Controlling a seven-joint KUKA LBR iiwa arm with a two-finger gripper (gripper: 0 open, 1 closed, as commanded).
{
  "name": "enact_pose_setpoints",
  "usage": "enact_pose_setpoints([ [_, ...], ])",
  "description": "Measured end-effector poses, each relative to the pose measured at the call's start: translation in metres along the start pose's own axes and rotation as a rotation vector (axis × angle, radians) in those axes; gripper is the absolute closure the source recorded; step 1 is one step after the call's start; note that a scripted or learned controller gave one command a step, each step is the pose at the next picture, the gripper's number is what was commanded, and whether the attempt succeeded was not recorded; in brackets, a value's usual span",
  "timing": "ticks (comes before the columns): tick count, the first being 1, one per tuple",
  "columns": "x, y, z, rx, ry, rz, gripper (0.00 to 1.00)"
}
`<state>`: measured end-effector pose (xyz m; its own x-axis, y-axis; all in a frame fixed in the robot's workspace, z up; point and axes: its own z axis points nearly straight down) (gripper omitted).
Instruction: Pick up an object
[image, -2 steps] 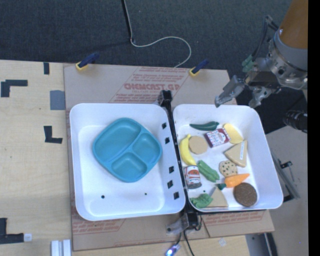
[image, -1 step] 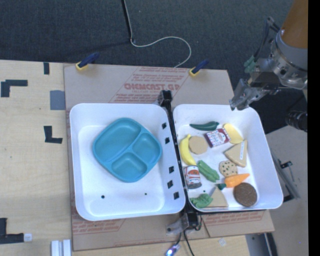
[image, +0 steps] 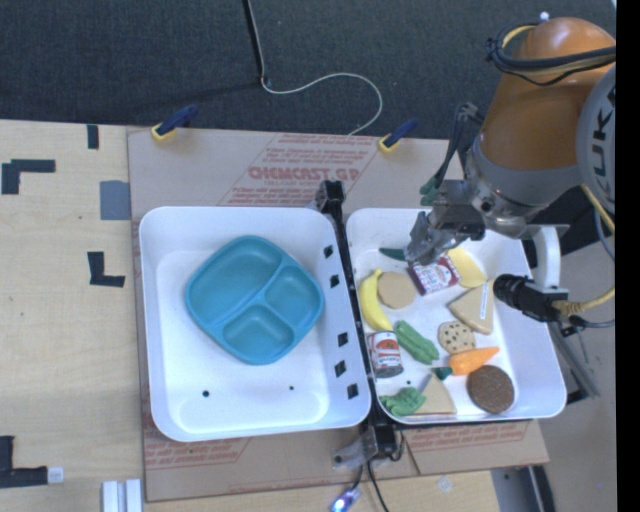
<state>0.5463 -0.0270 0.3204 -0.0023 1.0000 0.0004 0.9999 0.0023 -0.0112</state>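
The gripper (image: 432, 250) hangs low over the right bin (image: 545, 395), right above a small maroon packet (image: 436, 277) beside the banana (image: 373, 301). It may be touching the packet, hard to say, and the finger spread is impossible to tell from here.

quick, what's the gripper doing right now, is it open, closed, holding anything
Gripper: low over the right bin, just above the small packet among the toy foods. Open or closed, and whether it holds anything, cannot be told.
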Motion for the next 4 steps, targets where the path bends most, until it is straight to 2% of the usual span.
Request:
enact_pose_setpoints([
  [1, 0.066, 0.005, 0.076, -0.002, 0.001, -0.004, 1.00],
  [2, 0.041, -0.040, -0.064, -0.023, 0.001, 0.002, 1.00],
  [3, 0.096, -0.064, -0.010, -0.005, 0.000, -0.003, 1.00],
  [4, 0.079, -0.064, -0.170, -0.030, 0.002, 0.001, 1.00],
])
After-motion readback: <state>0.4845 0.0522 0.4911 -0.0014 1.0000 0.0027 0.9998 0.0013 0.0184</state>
